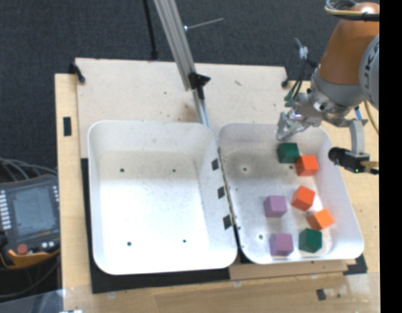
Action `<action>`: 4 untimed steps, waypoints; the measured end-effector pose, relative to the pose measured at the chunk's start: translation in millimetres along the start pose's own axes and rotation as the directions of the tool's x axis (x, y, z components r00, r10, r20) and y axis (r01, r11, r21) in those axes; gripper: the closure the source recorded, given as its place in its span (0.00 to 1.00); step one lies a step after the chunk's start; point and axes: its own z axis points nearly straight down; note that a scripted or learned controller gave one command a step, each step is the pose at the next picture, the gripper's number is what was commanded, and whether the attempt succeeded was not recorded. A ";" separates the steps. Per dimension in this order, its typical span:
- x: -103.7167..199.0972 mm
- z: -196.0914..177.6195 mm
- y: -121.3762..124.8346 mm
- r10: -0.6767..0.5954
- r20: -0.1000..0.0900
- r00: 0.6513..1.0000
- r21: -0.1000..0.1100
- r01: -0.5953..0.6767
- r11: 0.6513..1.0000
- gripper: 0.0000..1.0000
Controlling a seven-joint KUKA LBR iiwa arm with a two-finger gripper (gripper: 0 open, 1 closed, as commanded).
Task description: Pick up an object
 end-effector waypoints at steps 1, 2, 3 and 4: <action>59.4 -2.3 -5.4 -0.001 0.000 1.000 0.002 0.001 1.000 1.00; 113.4 -12.2 -20.5 -0.001 -0.002 1.000 0.002 0.001 1.000 1.00; 156.7 -1.6 -36.7 0.000 0.000 1.000 0.004 0.000 1.000 1.00; 213.5 1.2 -42.0 -0.001 -0.001 1.000 0.005 0.001 1.000 1.00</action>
